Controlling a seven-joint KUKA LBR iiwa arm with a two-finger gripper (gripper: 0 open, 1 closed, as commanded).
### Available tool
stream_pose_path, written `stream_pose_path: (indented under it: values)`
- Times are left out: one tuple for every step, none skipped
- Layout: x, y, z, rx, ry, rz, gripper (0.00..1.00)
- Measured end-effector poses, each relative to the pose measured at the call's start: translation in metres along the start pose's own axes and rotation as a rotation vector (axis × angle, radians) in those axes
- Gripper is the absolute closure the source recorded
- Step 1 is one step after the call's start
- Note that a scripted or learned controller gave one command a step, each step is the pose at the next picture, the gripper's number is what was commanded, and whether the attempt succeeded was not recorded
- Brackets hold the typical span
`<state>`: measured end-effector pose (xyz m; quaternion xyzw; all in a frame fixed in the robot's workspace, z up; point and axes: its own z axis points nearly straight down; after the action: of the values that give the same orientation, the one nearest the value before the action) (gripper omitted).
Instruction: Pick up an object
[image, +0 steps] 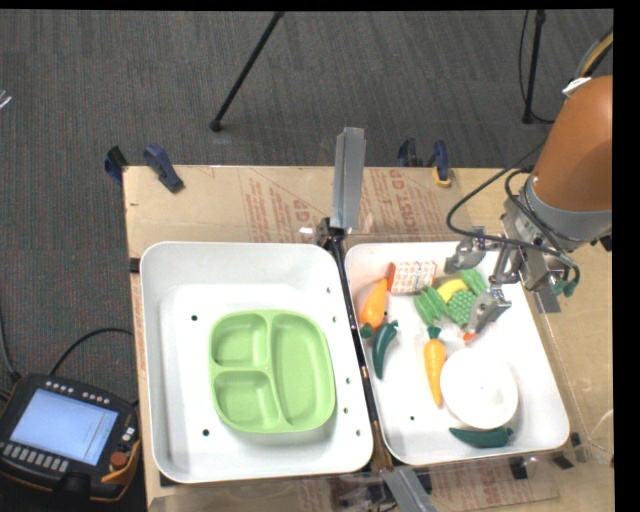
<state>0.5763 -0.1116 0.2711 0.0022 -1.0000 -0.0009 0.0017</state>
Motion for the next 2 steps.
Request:
stream_pose_path:
  values:
    - [0.0621,-0.0003,0.1848,-0.002,0.007,-0.083,0.00]
    - [0.0600,0.0024,0.1764,-0.003,0.006,-0.090,1.00]
